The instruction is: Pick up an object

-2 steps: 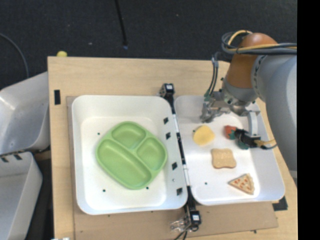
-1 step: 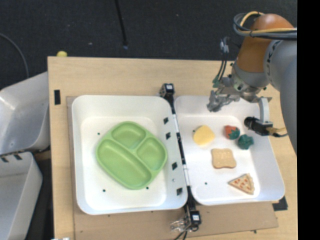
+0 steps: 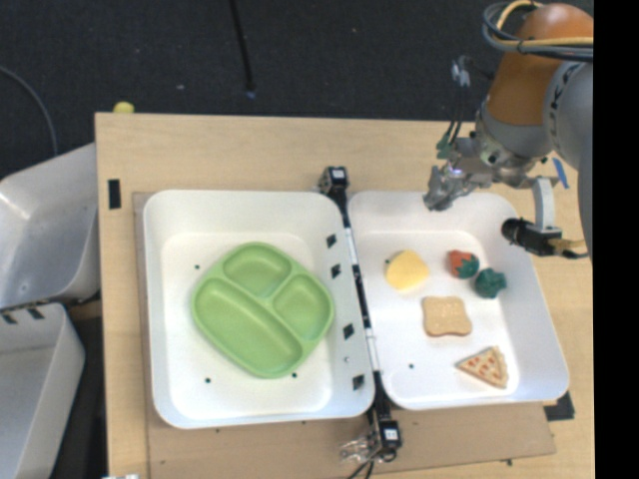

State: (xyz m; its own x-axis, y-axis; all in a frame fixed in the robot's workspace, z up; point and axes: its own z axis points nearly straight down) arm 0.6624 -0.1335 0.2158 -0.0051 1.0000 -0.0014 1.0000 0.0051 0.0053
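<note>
Hovering at the upper right of the frame, the gripper (image 3: 440, 196) sits over the right bin's (image 3: 399, 377) far edge, apparently carrying nothing. The yellow piece (image 3: 406, 270) lies just below-left of it in the frame, nearest of the food items.

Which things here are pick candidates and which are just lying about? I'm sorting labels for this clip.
Candidates, all in the right bin: yellow piece, red piece, green piece, toast slice, pizza slice. The gripper hangs over that bin's far edge.

Lying about: green divided plate in the left bin.
</note>
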